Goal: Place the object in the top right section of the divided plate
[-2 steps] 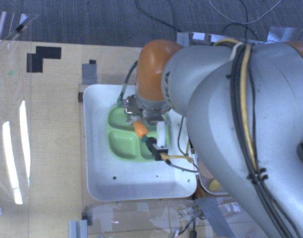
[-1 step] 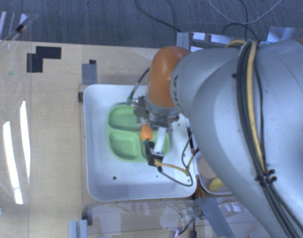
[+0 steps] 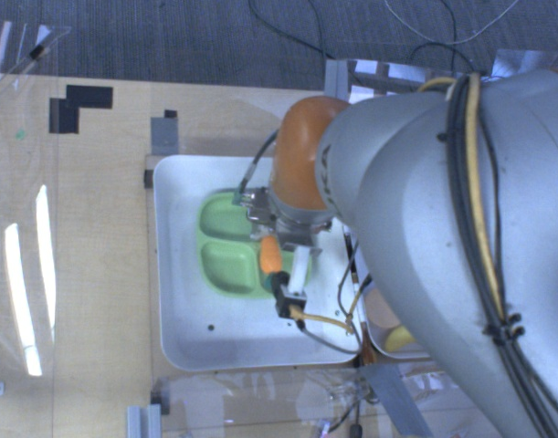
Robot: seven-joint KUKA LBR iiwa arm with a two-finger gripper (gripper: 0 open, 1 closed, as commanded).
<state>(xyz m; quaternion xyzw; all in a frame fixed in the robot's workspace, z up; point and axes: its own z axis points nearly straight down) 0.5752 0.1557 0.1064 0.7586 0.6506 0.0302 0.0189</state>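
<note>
The arm (image 3: 443, 208) reaches in from the right and hangs over the left bin (image 3: 183, 336), its orange band directly above the gripper (image 3: 277, 237). The gripper is low over the right side of the green divided plate (image 3: 226, 245), which lies in the middle of that bin.

A small orange object (image 3: 270, 256) shows right at the gripper's lower end, over the plate's right edge, about level with the ridge that splits the far compartment from the near one. Whether the gripper is clenched on it or released cannot be told from this angle, nor whether the object touches the plate or hangs above it. The plate's right-hand sections are hidden under the gripper and wrist, so the compartment beneath the object cannot be named. The two compartments in view on the left, one far and one near, hold nothing.

In the right bin (image 3: 377, 340), mostly covered by the arm, a yellow thing (image 3: 399, 338) peeks out near the bin's near-left corner.

The pale desk (image 3: 96, 245) carries black marks (image 3: 78, 106) at its far left. Thin cables (image 3: 288, 16) loop across the dark floor (image 3: 151, 16) beyond it.
</note>
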